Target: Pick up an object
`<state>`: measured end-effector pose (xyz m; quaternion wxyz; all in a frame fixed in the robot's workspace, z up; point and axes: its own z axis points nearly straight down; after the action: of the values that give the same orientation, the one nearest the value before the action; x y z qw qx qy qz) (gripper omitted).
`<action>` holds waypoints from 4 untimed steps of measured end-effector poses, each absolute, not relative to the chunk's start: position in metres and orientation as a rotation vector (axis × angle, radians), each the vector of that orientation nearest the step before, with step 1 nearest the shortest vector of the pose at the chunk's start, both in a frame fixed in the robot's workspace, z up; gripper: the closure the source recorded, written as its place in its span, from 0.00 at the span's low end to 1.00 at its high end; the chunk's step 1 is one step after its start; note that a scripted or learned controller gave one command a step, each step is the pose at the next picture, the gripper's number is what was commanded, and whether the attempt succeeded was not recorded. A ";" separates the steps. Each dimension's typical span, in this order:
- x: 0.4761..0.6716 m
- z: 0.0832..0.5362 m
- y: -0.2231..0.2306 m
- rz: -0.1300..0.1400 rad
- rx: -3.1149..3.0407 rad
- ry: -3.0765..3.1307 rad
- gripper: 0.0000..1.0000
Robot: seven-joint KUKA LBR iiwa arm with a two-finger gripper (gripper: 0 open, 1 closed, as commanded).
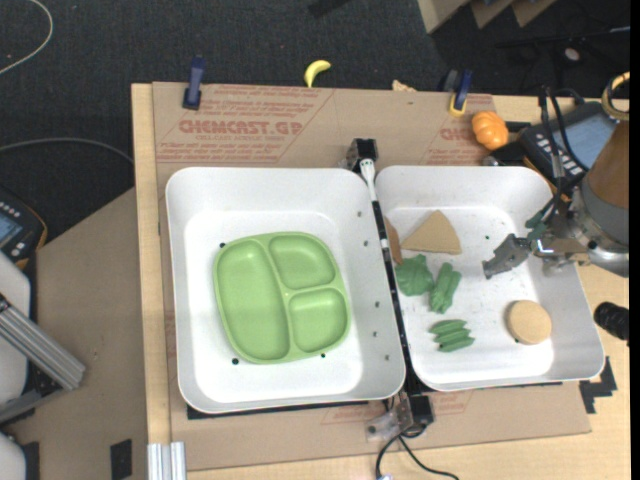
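Hovering over the right bin [560,363], the hand [503,260] has its fingers apart, gripping nothing, above the round cookie [527,322].

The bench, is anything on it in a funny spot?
Yes. A small yellow banana-shaped toy lies at the cardboard's far edge and an orange pumpkin-like toy sits behind the right white bin, both outside the bins.

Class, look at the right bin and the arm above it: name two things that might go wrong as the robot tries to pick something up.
1. The green pieces lie bunched near the divider, so the end effector may nudge them apart rather than lift one.
2. The tan wedge and round biscuit-like item look flat and low in the right bin; a grasp might slide off them.
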<state>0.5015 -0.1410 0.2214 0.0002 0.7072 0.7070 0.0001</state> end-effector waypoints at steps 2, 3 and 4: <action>0.478 0.122 -0.102 -0.004 2.226 2.224 0.00; 0.479 0.134 -0.101 0.001 2.222 2.219 1.00; 0.481 0.243 -0.065 0.010 2.211 2.222 1.00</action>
<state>0.4805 -0.0649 0.2433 0.0035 0.7053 0.7089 0.0031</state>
